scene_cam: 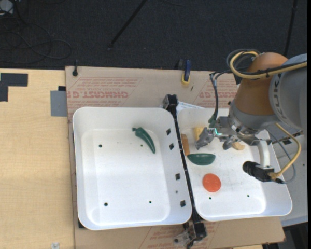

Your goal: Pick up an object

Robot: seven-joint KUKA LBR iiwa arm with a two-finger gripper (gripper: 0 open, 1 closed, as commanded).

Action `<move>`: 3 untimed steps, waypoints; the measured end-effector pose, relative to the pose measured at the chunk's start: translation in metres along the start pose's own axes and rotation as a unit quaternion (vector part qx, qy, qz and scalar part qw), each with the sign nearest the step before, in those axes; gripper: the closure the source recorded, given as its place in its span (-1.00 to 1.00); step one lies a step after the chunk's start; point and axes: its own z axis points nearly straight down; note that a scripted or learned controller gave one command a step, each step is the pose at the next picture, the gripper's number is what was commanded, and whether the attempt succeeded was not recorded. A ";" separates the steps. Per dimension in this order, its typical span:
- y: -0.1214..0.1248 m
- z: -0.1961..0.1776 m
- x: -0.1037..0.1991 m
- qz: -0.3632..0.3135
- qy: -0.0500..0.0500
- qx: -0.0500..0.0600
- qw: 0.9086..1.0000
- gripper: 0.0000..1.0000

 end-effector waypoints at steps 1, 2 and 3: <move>0.046 -0.022 0.083 -0.005 0.001 -0.003 1.000 -1.00; 0.001 -0.020 0.076 0.001 0.000 0.002 1.000 -1.00; 0.003 -0.030 0.075 0.001 0.000 0.002 1.000 1.00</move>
